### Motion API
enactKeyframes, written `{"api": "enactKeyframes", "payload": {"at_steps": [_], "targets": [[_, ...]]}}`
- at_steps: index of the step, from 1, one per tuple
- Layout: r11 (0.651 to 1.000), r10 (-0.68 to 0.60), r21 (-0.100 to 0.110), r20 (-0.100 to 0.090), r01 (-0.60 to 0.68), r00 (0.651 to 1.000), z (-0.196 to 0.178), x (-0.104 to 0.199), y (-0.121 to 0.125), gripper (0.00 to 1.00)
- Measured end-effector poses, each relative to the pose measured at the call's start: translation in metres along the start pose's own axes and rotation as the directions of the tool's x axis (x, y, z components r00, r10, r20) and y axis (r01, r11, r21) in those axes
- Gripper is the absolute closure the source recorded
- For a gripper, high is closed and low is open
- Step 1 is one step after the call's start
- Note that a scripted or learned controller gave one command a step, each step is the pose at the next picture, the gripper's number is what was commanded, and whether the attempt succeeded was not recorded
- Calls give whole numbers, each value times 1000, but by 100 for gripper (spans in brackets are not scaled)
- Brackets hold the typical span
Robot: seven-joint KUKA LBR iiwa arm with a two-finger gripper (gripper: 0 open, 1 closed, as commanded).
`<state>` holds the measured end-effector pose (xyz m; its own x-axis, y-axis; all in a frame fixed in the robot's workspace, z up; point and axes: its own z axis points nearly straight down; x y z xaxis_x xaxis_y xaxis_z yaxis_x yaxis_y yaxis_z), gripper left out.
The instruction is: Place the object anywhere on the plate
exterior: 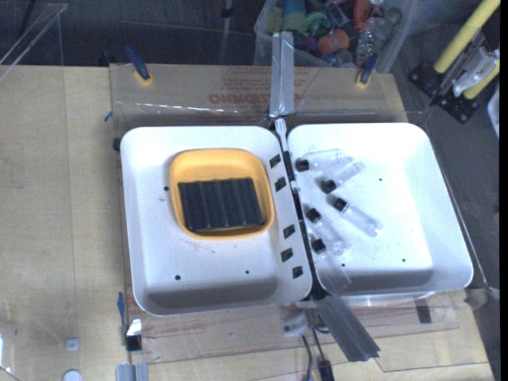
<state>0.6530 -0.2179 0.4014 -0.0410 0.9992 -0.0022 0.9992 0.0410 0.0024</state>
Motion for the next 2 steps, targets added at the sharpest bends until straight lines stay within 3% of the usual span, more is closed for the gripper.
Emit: {"api": "enactKeyframes", "payload": {"at_steps": [1,2], "targets": [[1000,6,4,-2,-6,1000,51,-2,15,0],[999,48,4,-2,-48,999,62,-2,15,0]]}}
